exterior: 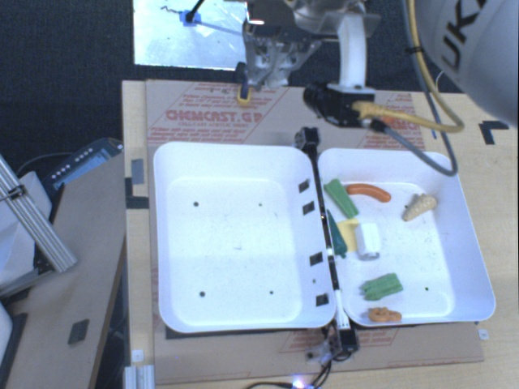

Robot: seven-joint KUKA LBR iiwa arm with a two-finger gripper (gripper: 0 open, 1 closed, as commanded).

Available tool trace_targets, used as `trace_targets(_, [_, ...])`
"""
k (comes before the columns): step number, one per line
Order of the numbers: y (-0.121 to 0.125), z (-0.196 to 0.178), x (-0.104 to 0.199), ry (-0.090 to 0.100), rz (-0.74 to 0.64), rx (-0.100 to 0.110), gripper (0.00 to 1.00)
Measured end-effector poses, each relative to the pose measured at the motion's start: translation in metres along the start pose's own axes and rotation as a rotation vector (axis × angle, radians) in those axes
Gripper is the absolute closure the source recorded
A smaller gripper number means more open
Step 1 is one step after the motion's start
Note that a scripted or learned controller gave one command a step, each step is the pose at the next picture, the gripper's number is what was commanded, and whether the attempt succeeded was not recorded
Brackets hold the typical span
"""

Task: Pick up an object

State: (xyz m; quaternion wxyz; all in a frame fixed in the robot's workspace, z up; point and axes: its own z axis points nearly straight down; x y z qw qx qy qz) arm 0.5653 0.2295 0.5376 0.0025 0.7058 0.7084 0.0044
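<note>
Orange lump (384, 315) lies at the right bin's (470, 286) six o'clock rim; a green ridged block (382, 286) sits just above it, then a white cylinder (368, 240), green strip (340, 198), orange sausage (369, 191) and cream cone (419, 207). At twelve o'clock beyond the bins, the gripper (243, 83) hangs, fingers narrowly pinching a small yellow piece (243, 96). Cardboard reads "CHEMCAST".

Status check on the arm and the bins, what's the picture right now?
Gripper high above the bench, behind the left bin, carrying nothing visible. Toys all in the right bin: orange sausage, white cylinder, green block. Nothing blocking them.
</note>
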Motion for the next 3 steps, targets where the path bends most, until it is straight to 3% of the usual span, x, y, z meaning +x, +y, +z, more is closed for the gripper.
trace_targets(1, [0.023,0.123,-0.061,-0.007,0.008,0.019,1.00])
trace_targets(2, [0.026,0.041,0.009,0.003,-0.006,0.001,1.00])
trace_targets(3, [0.105,0.095,-0.024,-0.004,0.006,0.009,1.00])
